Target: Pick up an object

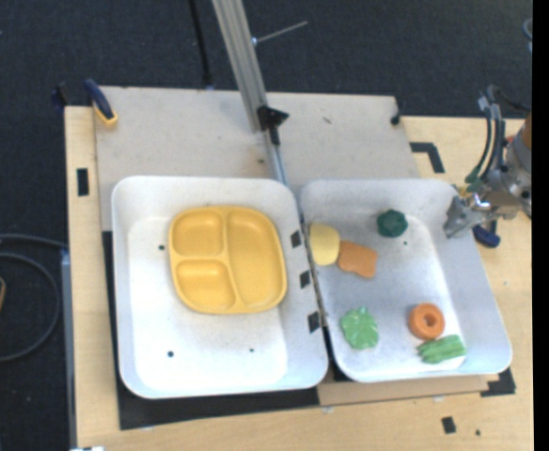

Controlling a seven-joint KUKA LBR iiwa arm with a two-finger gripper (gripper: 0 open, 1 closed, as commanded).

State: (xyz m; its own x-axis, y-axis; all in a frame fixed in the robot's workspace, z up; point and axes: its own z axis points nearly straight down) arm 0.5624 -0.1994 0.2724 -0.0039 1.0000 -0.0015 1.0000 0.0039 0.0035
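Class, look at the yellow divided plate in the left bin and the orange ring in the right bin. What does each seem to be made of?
Yellow divided plate: probably moulded plastic, with a smooth, slightly glossy finish, uniform colour and rounded compartment ridges. Orange ring: likely plastic or rubber toy food, matte, evenly coloured; too small to tell which.

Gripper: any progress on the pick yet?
Nothing looks picked. The gripper sits at the right bin's right rim with no object between its fingers. The dark green piece, orange ring and other items lie on the bin floor. Left: descend, grasp, lift.
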